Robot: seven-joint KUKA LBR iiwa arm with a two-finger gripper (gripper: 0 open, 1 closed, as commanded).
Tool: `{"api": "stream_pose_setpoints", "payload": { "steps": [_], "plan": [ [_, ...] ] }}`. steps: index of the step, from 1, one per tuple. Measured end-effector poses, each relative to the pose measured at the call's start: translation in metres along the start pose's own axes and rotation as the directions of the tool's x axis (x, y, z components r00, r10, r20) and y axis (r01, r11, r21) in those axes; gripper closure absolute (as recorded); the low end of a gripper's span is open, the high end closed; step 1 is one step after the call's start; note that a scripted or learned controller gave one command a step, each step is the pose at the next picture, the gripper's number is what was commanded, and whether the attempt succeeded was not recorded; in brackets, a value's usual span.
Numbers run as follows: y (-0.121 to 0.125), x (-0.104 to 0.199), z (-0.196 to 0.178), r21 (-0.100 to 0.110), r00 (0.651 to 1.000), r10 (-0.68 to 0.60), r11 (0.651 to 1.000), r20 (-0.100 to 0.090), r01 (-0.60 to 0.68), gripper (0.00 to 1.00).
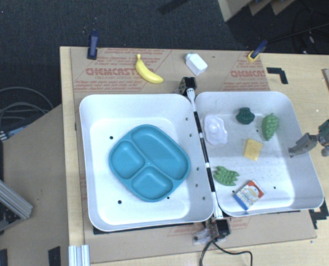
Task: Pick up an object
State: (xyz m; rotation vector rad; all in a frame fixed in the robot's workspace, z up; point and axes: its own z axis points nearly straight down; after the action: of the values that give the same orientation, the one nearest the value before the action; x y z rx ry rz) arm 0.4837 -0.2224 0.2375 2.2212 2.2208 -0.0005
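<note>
Grey metal is what you see of the two-finger gripper [304, 144] at the right rim of the right shallow white bin [297, 195]. Whether it is open or closed you cannot tell, because it is small and dark against the rim. Nothing is visible between its tips.

Nearest to the gripper, just to its left and a little higher, lies the light green leafy plastic vegetable [269, 126]. Further left of that one is the dark green round toy [244, 116]. The small yellow block [253, 149] lies at the gripper's level, to its left and apart from it. Lower and further left you find the red and white snack packet [248, 194] and a second green leafy piece [226, 175]. The white translucent lump [214, 131] lies near the bin's far left wall.

In the left white bin [97, 204], well apart from the gripper, rests the blue plastic divided plate [148, 162].
</note>
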Motion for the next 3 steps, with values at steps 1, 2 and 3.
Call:
{"api": "stream_pose_setpoints", "payload": {
  "steps": [1, 2, 3],
  "plan": [
    [0.071, 0.018, 0.1, 0.002, 1.0, -0.001, 1.0, -0.002, 0.001, 0.0],
    [0.128, 0.069, 0.138, -0.001, 1.0, -0.001, 1.0, -0.001, 0.001, 0.0],
    [0.183, 0.081, 0.152, -0.002, 1.0, -0.002, 1.0, 0.0, 0.002, 0.0]
  ]
}}
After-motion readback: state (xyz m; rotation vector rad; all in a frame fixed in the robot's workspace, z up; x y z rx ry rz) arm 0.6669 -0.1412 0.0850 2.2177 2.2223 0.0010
